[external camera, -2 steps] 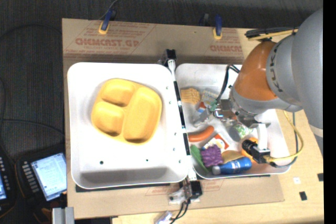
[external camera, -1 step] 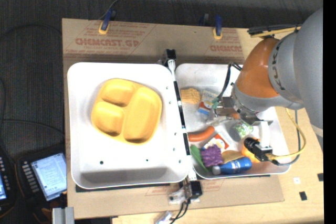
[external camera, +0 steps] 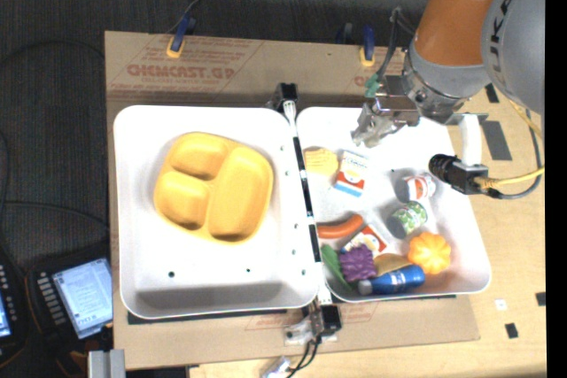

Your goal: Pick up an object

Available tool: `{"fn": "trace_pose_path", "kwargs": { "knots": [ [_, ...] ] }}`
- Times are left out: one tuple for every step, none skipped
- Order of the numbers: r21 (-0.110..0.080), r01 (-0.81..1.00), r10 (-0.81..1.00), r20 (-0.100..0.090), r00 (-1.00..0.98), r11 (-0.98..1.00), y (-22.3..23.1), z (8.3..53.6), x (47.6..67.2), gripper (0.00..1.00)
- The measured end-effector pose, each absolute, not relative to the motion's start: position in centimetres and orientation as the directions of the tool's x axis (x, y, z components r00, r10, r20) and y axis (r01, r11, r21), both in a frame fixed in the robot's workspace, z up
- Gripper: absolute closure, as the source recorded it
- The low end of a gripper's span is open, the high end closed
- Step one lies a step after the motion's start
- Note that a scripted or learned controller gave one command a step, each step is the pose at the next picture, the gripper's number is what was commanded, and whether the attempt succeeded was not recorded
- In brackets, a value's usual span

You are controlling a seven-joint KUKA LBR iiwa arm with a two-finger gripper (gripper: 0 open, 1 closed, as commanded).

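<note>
Right white bin (external camera: 461, 274): small carton (external camera: 352, 172) just below-left of tool (external camera: 372, 130)

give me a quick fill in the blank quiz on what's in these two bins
1. The yellow sectioned tray lies in the ____ bin.
2. The gripper hangs over the ____ bin.
3. The purple grapes lie just below the ____ hot dog.
4. The small pumpkin is ____ in colour.

Missing words: left; right; red; orange
</note>
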State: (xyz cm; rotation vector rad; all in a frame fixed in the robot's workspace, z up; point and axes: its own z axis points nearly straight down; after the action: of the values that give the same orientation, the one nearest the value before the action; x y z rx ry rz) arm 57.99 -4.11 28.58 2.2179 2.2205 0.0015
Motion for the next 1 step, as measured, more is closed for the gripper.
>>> {"fn": "trace_pose_path", "kwargs": {
  "knots": [
    [0.001,1.0,1.0,-0.002,-0.001,0.001,-4.14,28.51,57.95,0.0]
  ]
}}
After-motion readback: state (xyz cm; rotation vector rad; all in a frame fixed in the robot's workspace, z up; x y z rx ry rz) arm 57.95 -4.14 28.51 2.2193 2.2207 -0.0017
